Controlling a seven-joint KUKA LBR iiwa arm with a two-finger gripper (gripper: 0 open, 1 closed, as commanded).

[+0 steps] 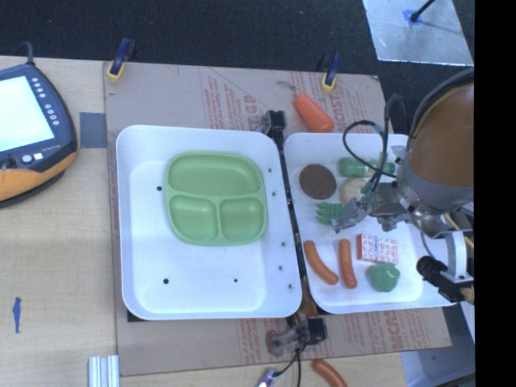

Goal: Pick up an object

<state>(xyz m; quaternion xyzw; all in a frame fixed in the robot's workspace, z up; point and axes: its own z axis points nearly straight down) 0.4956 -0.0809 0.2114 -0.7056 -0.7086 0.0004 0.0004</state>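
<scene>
The right bin (407, 298) holds a brown round patty (318, 181), a pale beige piece (351, 189), a green piece (351, 167), a green leafy item (328, 212), two orange sausages (320, 263) (347, 263), a red-and-white packet (376, 249) and a green pepper (384, 277). My gripper (352, 216) hangs low over the middle of this bin, between the leafy item and the packet, just above the upper end of the right sausage. The arm hides the bin's right part.
In the left bin (145, 280) lies a green divided plate (216, 197). An orange carrot (313, 112) rests on the cardboard behind the right bin. A teach pendant (32, 127) sits at the far left. Another orange piece (330, 371) lies at the front edge.
</scene>
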